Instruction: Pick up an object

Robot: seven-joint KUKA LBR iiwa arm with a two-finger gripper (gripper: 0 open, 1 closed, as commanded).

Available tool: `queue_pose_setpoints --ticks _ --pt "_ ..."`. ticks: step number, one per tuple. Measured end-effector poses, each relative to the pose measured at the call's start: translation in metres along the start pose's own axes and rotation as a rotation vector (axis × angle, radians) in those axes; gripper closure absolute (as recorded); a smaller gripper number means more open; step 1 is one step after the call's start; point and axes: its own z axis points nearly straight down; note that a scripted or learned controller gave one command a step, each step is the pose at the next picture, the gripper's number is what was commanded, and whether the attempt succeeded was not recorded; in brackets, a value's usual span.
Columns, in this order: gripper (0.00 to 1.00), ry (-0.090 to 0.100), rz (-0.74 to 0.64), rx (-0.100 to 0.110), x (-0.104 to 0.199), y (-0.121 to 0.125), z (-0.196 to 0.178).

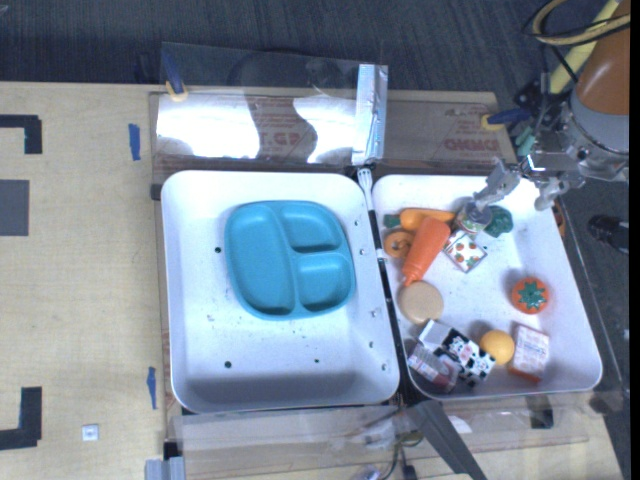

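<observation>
My gripper [518,194] hangs over the far side of the right bin [572,268], open, with nothing between its fingers [492,188]. Just below its left finger lie a green toy [498,221] and a small white card with red dots [466,253]. An orange carrot [425,249] lies slantwise to the left of them, with a small orange piece [414,216] beside its top. A red tomato [530,295] sits toward the right wall. A tan disc [420,300], a yellow lemon [497,346], a black-and-white toy [462,351] and a red-and-white packet [531,351] crowd the near side.
The left bin [190,298] holds a blue divided plate [291,258]. A clear plastic sheet [270,118] stands behind the left bin. Cables [565,13] hang near the arm at top right. A ridge [378,268] separates the two bins.
</observation>
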Motion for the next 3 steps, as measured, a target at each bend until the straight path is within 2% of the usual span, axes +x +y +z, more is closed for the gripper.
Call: queue_pose_setpoints --ticks 1,2,3 --pt "0.0 0.0 0.305 -0.025 0.023 0.01 0.139" --pt "0.0 -0.002 0.346 -0.006 -0.023 0.033 0.183" --pt "0.0 0.017 0.443 -0.004 -0.068 0.016 0.179"
